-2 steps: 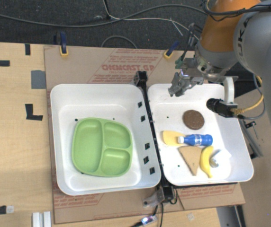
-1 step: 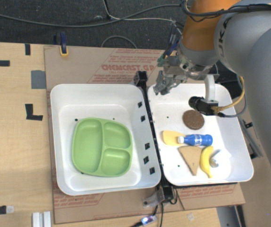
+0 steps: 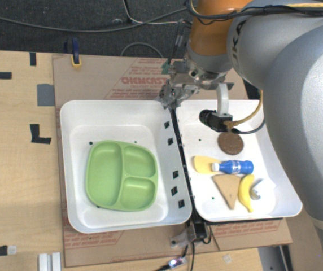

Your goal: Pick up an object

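Bright, even overhead light, soft shadows inside the white bins, mild glare on the arm, focus sharp.

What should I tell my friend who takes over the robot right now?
Pincer: above the far end of the wall between the two bins; nothing seen in it, open or shut unclear.
Left bin: green plate.
Right bin: brown disc, blue bottle, yellow piece, tan wedge, banana.
Done: nothing picked up yet.
Left: choose an object, grasp it, lift it.
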### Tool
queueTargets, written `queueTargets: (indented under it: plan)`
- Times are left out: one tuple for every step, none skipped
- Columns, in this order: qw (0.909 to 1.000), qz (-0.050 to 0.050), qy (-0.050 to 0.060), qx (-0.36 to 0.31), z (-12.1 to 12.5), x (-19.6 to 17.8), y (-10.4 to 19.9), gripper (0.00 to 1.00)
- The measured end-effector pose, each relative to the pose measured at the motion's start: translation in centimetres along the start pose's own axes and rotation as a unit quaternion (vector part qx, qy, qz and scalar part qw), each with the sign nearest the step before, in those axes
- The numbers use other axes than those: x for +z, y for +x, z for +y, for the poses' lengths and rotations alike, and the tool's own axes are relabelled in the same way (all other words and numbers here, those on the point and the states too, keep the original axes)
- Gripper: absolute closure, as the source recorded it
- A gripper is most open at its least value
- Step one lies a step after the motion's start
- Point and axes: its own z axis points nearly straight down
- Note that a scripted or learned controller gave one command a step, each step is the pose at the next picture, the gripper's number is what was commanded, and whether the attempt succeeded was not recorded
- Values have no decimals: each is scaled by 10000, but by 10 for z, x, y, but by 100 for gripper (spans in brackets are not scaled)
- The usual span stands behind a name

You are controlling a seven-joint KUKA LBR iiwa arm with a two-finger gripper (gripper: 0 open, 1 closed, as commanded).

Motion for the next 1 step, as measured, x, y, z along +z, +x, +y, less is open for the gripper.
queueTargets:
  plan:
    - [10000, -6, 6, 8, 13, 17, 40, 100]
